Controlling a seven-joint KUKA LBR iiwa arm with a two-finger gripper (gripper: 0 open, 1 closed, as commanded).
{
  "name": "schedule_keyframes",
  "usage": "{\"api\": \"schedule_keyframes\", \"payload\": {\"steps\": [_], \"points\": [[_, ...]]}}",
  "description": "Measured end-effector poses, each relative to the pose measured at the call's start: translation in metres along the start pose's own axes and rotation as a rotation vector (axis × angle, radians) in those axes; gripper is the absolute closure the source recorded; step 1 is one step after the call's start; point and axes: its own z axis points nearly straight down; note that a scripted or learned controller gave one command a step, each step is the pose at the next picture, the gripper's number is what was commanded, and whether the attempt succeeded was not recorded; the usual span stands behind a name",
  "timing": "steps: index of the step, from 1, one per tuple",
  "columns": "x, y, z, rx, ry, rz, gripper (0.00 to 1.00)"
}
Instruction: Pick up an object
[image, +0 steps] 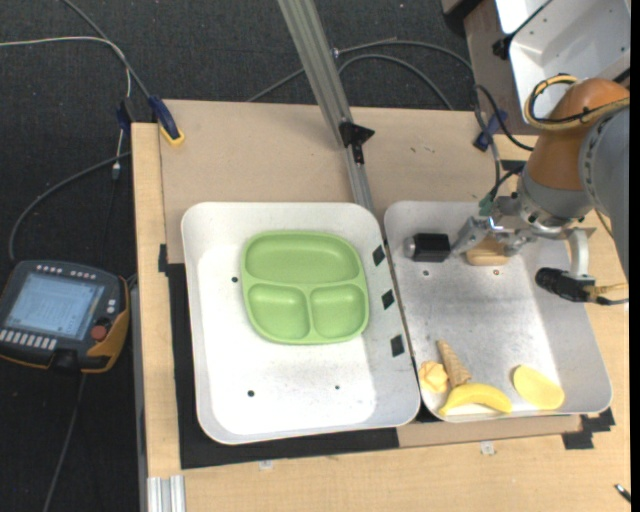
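While the gripper (487, 240) hung low over a tan block (487, 256) in the right bin (500, 320), its opening was unclear; closing off-centre might nudge it away.

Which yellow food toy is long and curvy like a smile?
The banana, at the near edge of the right bin. The yellow piece to its right is a flat rounded blob.
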Motion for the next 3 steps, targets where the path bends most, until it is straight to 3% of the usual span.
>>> {"api": "schedule_keyframes", "payload": {"steps": [1, 3], "points": [[0.003, -0.004, -0.004, 0.012, 0.008, 0.000, 1.00], [-0.007, 0.013, -0.106, 0.009, 0.009, 0.001, 1.00]]}}
